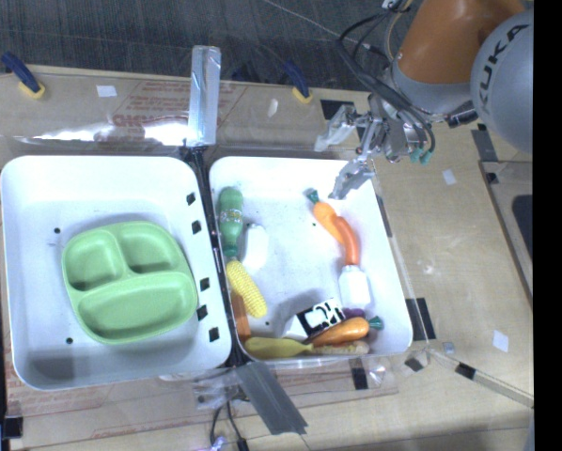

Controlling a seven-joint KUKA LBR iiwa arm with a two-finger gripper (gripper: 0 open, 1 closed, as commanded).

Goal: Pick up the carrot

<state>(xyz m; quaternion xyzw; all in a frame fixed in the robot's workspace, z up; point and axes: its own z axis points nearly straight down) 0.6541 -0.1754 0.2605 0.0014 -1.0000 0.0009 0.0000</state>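
Note:
An orange carrot (338,226) with a green top lies in the right bin (290,172), near its right wall, pointing toward the far corner. A second orange carrot-like piece (343,330) lies along the bin's front wall. My gripper (343,161) hangs over the far right corner of that bin, just above and behind the first carrot's green end. Its fingers (350,179) are spread open with nothing between them.
The right bin also holds a green bottle (229,212), a corn cob (246,288), a white bottle (354,287), a black-and-white item (320,317) and a banana (275,348). A green divided plate (129,280) sits in the left bin (27,252).

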